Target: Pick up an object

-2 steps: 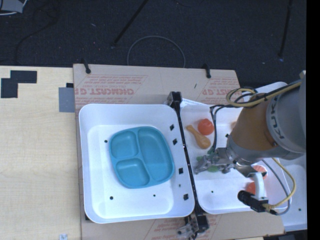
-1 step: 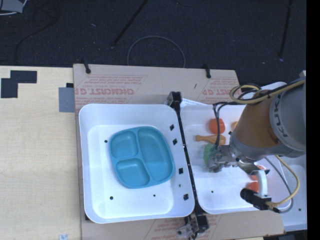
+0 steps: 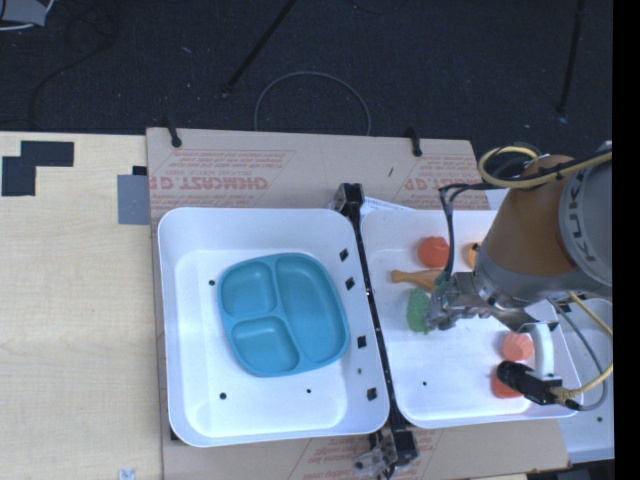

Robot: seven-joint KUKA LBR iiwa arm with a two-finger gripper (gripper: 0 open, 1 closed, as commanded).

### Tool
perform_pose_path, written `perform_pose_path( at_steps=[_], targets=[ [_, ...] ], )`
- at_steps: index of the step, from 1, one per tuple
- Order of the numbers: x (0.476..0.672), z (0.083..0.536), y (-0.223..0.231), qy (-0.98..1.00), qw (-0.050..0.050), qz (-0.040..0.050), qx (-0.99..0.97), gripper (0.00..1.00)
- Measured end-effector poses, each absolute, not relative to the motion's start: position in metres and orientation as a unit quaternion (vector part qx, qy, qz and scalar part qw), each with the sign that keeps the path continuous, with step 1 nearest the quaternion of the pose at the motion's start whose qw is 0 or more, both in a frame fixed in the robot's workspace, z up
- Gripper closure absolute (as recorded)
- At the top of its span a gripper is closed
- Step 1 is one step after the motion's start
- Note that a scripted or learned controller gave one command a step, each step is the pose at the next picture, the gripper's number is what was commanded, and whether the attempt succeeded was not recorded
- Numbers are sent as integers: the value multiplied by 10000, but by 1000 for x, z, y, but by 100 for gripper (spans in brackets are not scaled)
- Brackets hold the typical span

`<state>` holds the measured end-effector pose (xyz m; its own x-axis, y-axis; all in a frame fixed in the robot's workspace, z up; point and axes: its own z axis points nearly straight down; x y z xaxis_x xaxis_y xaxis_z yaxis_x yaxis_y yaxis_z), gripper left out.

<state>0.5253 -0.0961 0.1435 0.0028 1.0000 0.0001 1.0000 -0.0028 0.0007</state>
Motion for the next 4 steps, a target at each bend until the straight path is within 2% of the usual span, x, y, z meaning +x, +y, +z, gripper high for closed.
perform_pose_path(
  at_steps=[2, 3, 4],
  targets=[
    [521, 244, -91, 7073, 7, 6, 7070, 100],
    [516, 245, -30, 7091, -24, -2, 7051, 100],
    [520, 237, 24, 7086, -28, -12, 7056, 100]
  ],
)
